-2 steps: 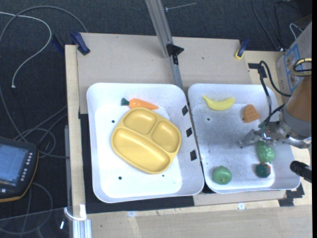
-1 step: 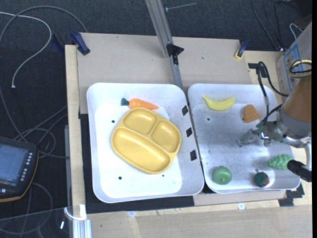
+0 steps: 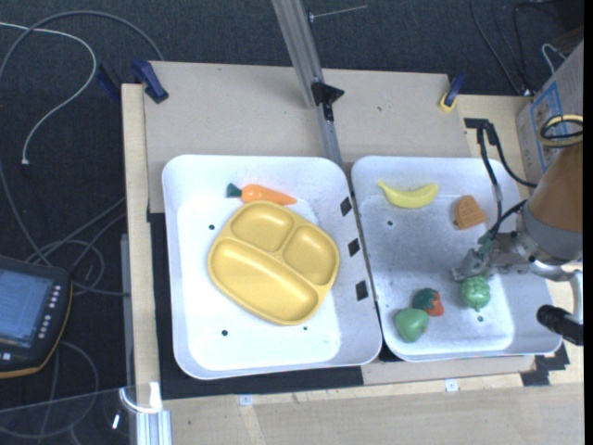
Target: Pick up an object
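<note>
The grey arm with its orange band reaches in from the right over the right-hand shallow white bin (image 3: pixel 371 276), and its pincer (image 3: pixel 473 267) hangs low near the right side of that bin, just beside a small round green toy vegetable (image 3: pixel 475 292) that sits a little nearer the camera. The metal tip is small and blurred here, so I cannot tell how wide the pincer stands, and nothing can be made out inside it; the green piece looks to be resting on the bin floor, though contact with the tip cannot be ruled out. Other candidates lie in the same bin: a yellow plastic banana (image 3: pixel 409 194) at the far side, a brown ridged toy (image 3: pixel 469 212) to its right, a green pear-like piece (image 3: pixel 411 324) and a red-and-green piece (image 3: pixel 427 301) at the near side. The left bin (image 3: pixel 185 341) carries a yellow divided plate (image 3: pixel 272 261) and an orange toy carrot (image 3: pixel 262 194). By my judgement the pick is not yet done: closing and lifting remain.
</note>
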`<state>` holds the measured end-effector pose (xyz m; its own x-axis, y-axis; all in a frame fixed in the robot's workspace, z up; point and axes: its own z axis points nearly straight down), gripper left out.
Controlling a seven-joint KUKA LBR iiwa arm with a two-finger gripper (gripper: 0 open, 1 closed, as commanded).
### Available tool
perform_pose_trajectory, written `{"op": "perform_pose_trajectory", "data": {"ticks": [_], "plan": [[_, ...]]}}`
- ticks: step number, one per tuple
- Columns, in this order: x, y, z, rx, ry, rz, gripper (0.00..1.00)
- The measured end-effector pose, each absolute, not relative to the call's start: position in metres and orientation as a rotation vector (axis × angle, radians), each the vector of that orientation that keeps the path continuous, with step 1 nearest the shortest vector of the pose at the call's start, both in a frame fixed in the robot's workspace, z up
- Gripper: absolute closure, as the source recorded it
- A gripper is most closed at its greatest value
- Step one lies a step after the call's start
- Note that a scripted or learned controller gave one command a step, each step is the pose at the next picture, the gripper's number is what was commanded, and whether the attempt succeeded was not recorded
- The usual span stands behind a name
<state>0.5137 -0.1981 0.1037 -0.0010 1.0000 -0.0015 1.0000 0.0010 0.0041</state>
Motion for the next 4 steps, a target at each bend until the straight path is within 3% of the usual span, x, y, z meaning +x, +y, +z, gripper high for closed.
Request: {"op": "perform_pose_trajectory", "data": {"ticks": [3, 4], "plan": [[0.525, -0.192, 0.278, 2.213, 2.217, 0.007, 1.0], [0.536, -0.151, 0.272, 2.216, 2.228, 0.002, 1.0]]}}
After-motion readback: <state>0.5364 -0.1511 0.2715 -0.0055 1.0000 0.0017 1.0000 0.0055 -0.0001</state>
